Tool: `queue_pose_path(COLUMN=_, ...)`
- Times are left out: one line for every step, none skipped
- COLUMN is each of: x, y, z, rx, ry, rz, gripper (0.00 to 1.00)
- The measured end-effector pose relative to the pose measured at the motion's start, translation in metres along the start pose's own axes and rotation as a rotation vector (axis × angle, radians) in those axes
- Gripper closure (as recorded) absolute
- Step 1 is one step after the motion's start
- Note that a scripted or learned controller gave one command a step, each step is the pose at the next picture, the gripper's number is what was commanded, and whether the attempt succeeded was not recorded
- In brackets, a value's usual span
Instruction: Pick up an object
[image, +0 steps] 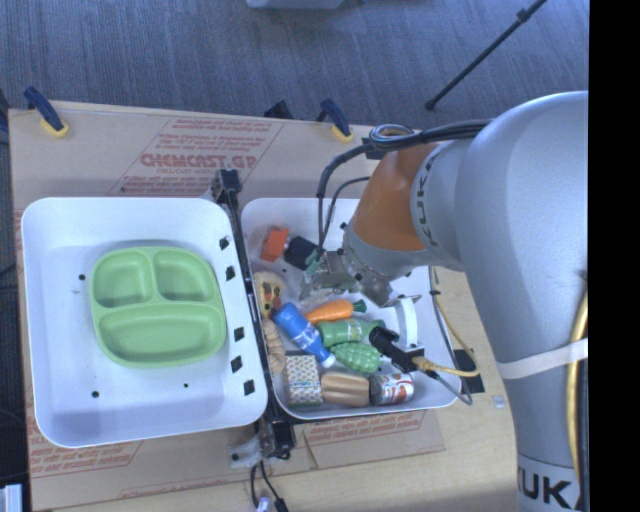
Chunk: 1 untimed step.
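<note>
cardboard-topped bench (180, 150); arm (480, 200) bent low over right bin (440, 395), fingers' (335, 275) state untellable, perhaps among toys.

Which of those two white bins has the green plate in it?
The left bin. It holds just the green divided plate, while the right bin, where the arm reaches, is crowded with small toys.

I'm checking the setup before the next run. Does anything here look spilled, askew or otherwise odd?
Nothing looks spilled or broken. The toys lie in a jumbled heap in the right bin, the blue bottle and orange carrot overlapping their neighbours. The green divided plate sits flat in the left bin.
</note>
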<state>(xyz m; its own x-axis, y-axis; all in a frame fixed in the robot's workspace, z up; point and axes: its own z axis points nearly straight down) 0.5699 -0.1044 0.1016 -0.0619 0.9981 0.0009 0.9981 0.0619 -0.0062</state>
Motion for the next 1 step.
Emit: queue_pose_path(x=0.0001, y=-0.0001, z=0.0001, rx=0.0, ry=0.0, rz=-0.001, gripper=0.0)
